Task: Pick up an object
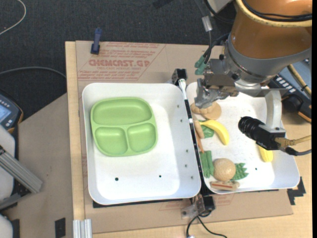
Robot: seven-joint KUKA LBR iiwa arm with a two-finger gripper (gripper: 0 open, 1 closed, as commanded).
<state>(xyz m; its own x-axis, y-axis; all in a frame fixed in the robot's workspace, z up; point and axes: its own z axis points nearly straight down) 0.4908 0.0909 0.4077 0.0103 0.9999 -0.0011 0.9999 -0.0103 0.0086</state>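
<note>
While the gripper (pixel 203 102) is hanging over the right bin (pixel 282 180) near its upper-left corner, its opening cannot be judged. Just below it a banana (pixel 216 131) is lying in that bin, long axis running diagonally, upper-left to lower-right. A green tray (pixel 123 126) is sitting in the left bin (pixel 148 182).

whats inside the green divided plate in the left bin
Nothing: all three compartments of the green divided plastic plate show bare. The white bin floor directly under the plate is covered.

"CHEMCAST GP" on brown board (pixel 124 58)
</note>
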